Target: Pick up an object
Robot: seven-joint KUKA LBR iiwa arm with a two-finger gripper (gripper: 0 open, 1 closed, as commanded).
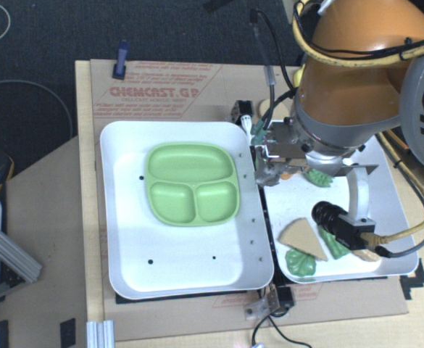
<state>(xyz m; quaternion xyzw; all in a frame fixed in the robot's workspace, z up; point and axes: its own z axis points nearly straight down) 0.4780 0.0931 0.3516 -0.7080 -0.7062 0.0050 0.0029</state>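
From the camera over the desk (88, 194), the arm (364, 56) comes in from the upper right of the frame and hangs over the right bin (394, 194), its orange bulk hiding much of that bin's upper half. The claw (272, 164) sits low at the bin's upper left corner, close against the wall it shares with the left bin (117, 216). Whether it is wide or narrow I cannot tell from here, and I see nothing in it. The loose things lie elsewhere. A tan wedge (304, 238) is in the lower left of the right bin, with a green leafy piece (300, 263) just below it and touching or nearly so. A green strip (336, 245) lies just to the wedge's right, and a small green scrap (319, 177) peeks out from under the wrist nearer the claw. The left bin holds a green divided plate (193, 183) in its upper middle. To my eye the pick is not yet made. I would aim for the scrap, since it is nearest. Otherwise I would shift down the frame to the wedge and centre over it. The wedge should be gripped across its narrow width, not at the point. Working so close to the bin wall looks risky, since the claw could catch the rim. The crowded wedge and leaf could also come up together, or push each other aside.
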